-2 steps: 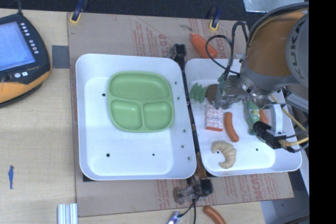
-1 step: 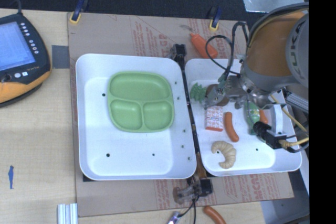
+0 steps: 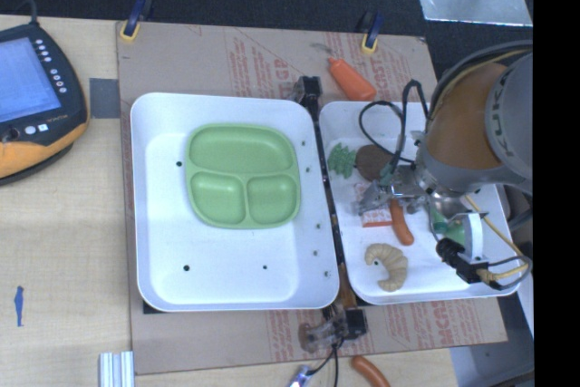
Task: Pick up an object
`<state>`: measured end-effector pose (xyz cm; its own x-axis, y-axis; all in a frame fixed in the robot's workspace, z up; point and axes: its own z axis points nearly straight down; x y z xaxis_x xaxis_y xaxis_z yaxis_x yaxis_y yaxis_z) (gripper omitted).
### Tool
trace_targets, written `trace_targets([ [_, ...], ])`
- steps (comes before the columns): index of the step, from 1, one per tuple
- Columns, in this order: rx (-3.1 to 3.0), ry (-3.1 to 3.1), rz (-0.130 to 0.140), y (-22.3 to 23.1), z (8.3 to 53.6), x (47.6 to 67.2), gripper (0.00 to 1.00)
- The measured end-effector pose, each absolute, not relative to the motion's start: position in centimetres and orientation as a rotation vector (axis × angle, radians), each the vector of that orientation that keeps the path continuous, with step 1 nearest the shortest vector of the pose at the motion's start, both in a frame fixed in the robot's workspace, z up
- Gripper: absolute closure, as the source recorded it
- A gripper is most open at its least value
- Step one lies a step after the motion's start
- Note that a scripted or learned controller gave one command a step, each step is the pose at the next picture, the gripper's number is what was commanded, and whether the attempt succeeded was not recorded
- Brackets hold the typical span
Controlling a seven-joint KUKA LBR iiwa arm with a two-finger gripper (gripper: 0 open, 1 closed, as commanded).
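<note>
Grey and orange, the arm point(image 3: 471, 127) is reaching over the right bin point(image 3: 426, 290), and we are seeing its gripper point(image 3: 391, 191) lowered among the items there. We cannot tell the gripper's state. We are noting an orange sausage point(image 3: 401, 225) just beside it, a croissant point(image 3: 388, 265) nearer the front, and a green divided plate point(image 3: 243, 174) lying in the left bin point(image 3: 227, 285).
</note>
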<state>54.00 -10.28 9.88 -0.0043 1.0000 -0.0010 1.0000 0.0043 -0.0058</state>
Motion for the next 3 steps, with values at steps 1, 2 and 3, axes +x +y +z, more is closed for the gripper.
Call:
trace_targets([
  [1, -2.211, -2.229, 0.009, -10.36, 10.97, 54.06, 1.0],
  [2, -2.21, -2.23, 0.01, -10.36, 10.96, 54.05, 0.0],
  [3, -2.208, -2.232, 0.013, -10.45, 11.95, 54.05, 1.0],
])
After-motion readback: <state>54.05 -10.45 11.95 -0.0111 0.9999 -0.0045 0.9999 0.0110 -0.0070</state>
